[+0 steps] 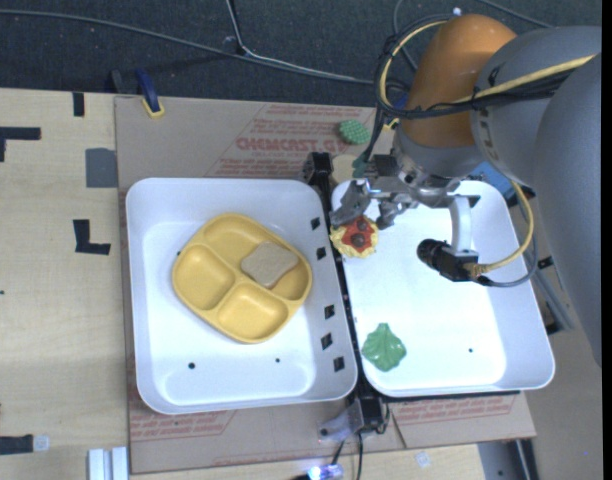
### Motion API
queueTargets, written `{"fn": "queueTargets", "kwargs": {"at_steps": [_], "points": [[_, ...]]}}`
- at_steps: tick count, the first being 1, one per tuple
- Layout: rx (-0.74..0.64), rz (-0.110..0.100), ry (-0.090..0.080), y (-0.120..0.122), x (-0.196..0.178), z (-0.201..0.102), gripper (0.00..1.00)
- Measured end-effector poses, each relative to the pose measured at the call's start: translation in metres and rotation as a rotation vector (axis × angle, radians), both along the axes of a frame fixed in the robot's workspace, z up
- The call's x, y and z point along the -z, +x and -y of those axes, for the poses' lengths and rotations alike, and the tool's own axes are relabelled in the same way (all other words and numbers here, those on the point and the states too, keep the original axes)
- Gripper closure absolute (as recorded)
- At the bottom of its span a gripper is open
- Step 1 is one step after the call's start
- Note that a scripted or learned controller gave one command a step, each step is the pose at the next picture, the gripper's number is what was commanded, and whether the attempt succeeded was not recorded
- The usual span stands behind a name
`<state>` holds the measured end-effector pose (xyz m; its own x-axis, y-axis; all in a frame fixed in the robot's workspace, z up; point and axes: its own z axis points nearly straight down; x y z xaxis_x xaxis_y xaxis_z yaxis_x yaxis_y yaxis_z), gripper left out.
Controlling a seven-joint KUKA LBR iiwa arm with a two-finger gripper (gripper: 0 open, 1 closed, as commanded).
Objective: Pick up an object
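Handling came first: the yellow-and-red toy, apparently a small piece of play food with a red patch on a yellow body, was judged light, fairly rigid and not fragile, though its irregular outline looked likely to slip from a pinch on a corner; a hold across its narrowest width, through the middle, was judged soundest. This toy lay in the right bin, close against the bin's wall at about 10 o'clock from the bin centre. The gripper stood directly over it, at 12 o'clock from the toy, with its metal fingers reaching down towards the toy's upper edge. Whether the fingers were spread or pressed together could not be told, nor whether they touched the toy. A green toy, soft-looking and leaf-shaped, lay in the same bin at about 7 o'clock, well apart from the gripper. The left bin held a yellow divided plate with a tan slice resting in its compartment at 2 o'clock. Count: two bins, one plate, one slice, two toys in the right bin, and one small green item on the cardboard beyond the bins at 12 o'clock.
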<state>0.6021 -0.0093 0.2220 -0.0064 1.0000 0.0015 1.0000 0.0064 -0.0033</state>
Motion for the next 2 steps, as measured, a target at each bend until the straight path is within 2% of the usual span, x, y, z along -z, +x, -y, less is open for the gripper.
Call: {"fn": "queueTargets", "kwargs": {"at_steps": [1, 2], "points": [[0.001, 0.0, 0.0, -0.024, -0.002, -0.043, 1.0], [0.0, -0.001, -0.001, -0.038, 0.009, -0.091, 1.0]]}}
